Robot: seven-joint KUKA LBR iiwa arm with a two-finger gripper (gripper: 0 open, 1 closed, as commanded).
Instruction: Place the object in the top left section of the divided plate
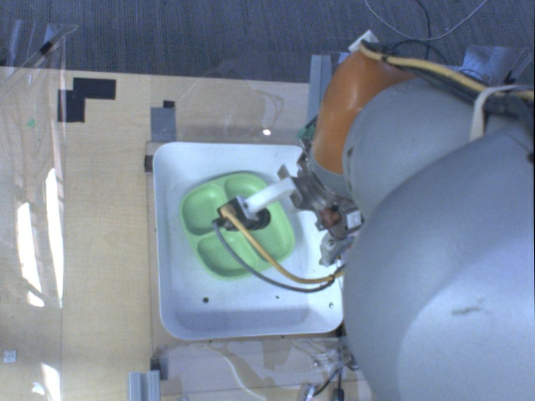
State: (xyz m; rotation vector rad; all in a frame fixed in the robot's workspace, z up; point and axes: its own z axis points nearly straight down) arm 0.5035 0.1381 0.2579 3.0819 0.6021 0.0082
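bin (pixel 219 312): a shallow white tray with rounded corners, set on the pale wooden bench (pixel 100 241); its left wall, near wall and most of its floor are in open view.
in the bin: a green divided plate (pixel 206 207), lying flat on the floor of the bin, in its upper left half, apart from the left wall.
plate sections: raised ridges split the plate into hollows; the upper left hollow is in open view and reads as plain green, as does the lower one.
claw (pixel 328 220): just past the right edge of the plate, over the right part of the bin; cannot tell whether it is wide or narrow, nor whether it holds anything.
object to place: cannot be made out; nothing in view settles where it is.
arm (pixel 435 249): big, grey and blurred, with the orange band (pixel 355 98) above the wrist; it covers the right side of the view.
hidden: the right wall and near right corner of the bin lie under the arm, and part of the plate's middle and right side is covered by robot parts.
bench: black marks (pixel 84 97) near its far left corner; glare from a clear sheet along the left.
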